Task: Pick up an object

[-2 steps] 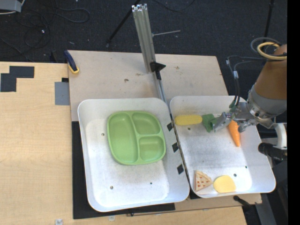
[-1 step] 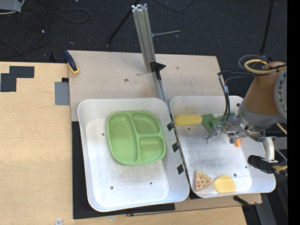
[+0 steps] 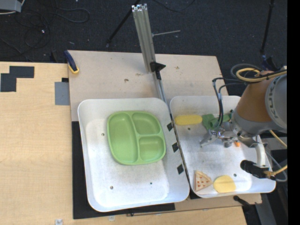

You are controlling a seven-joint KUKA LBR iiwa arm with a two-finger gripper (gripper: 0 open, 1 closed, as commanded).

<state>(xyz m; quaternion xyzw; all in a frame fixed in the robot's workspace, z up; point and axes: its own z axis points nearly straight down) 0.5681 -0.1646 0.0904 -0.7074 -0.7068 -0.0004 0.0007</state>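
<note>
My gripper (image 3: 217, 138) hangs low over the middle of the right bin (image 3: 206, 163), with the arm coming in from the right. A green object (image 3: 210, 122) lies just behind it, partly covered by the wrist. A long yellow piece (image 3: 188, 120) rests at the bin's back left. Near the front edge lie a pizza slice (image 3: 202, 180) and a yellow lump (image 3: 224, 184), both well apart from the gripper. Nothing is visibly held.
The left bin (image 3: 93, 172) holds a green divided plate (image 3: 136, 137). An aluminium post (image 3: 145, 36) rises behind the two bins. A small orange bit (image 3: 237, 144) shows beside the wrist.
</note>
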